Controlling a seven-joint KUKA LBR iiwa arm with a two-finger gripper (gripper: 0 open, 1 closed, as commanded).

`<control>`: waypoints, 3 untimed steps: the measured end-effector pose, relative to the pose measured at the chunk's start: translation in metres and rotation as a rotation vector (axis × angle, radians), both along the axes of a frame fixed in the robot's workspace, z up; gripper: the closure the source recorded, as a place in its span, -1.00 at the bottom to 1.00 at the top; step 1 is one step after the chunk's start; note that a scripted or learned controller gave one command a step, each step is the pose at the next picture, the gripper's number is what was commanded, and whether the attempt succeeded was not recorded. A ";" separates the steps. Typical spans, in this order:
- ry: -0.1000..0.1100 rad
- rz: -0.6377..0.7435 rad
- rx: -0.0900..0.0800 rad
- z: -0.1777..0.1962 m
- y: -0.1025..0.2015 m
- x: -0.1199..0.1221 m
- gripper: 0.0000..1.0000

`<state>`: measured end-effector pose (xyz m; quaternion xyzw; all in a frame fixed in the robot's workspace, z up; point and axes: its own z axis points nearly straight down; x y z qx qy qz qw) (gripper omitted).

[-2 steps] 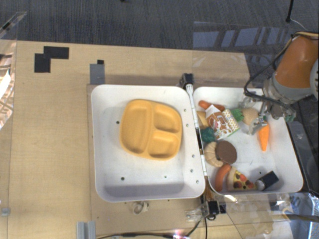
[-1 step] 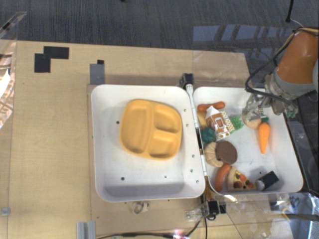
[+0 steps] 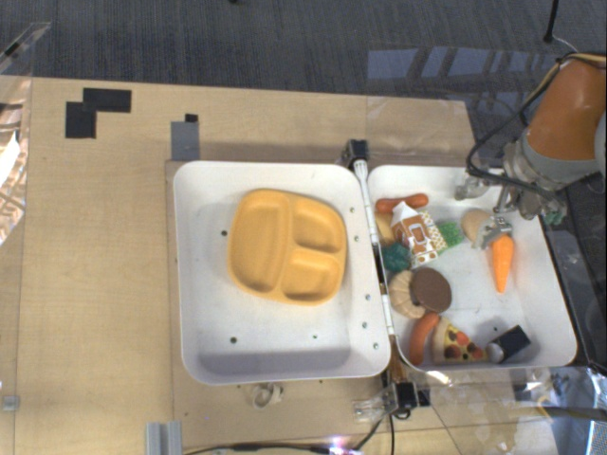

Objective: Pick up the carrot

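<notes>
The orange carrot [image 3: 502,263] lies lengthwise in the right bin [image 3: 560,330], near its right wall, with its thin tip pointing toward the front. My gripper [image 3: 505,218] hangs over the carrot's thick far end, just at or above it. The grey wrist with its orange band [image 3: 566,112] reaches in from the right. The slanted view does not show whether the gripper touches the carrot.
The right bin also holds a sausage [image 3: 402,203], a small carton [image 3: 418,234], a beige lump [image 3: 474,226], a cookie with a brown disc [image 3: 423,291], a pizza slice [image 3: 461,346] and a black block [image 3: 512,341]. A yellow divided plate [image 3: 287,245] sits in the left bin [image 3: 204,339].
</notes>
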<state>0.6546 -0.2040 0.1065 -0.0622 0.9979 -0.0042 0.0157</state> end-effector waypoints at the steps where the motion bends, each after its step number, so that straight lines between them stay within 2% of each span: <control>1: 0.018 0.147 0.000 -0.017 -0.002 -0.047 -1.00; 2: 0.018 0.384 -0.005 -0.017 -0.002 -0.093 -1.00; 3: 0.016 0.405 -0.006 -0.016 -0.002 -0.132 -1.00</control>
